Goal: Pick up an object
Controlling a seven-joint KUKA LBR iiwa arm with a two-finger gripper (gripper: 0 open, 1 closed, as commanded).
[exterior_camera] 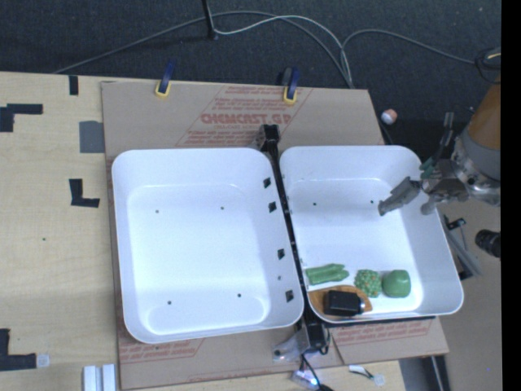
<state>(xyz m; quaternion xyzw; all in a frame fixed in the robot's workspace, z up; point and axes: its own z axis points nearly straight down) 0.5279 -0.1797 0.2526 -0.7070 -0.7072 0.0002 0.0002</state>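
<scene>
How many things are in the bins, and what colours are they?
Green: 3, a long bean-like piece, a bumpy piece and a round piece
Black: 1, a black block
Orange: 1, a flat piece under the block
Total: 5

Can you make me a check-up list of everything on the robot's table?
Surface: cardboard sheet under two white bins, left bin and right bin.
Job's things: green bean, broccoli, green ball, black block on an orange piece, all at the right bin's near edge.
Clutter: blue clamps on the cardboard.
Grippers: gripper over the right bin's right side.
Cables: grey cables on the floor.
Surroundings: dark carpet.
</scene>
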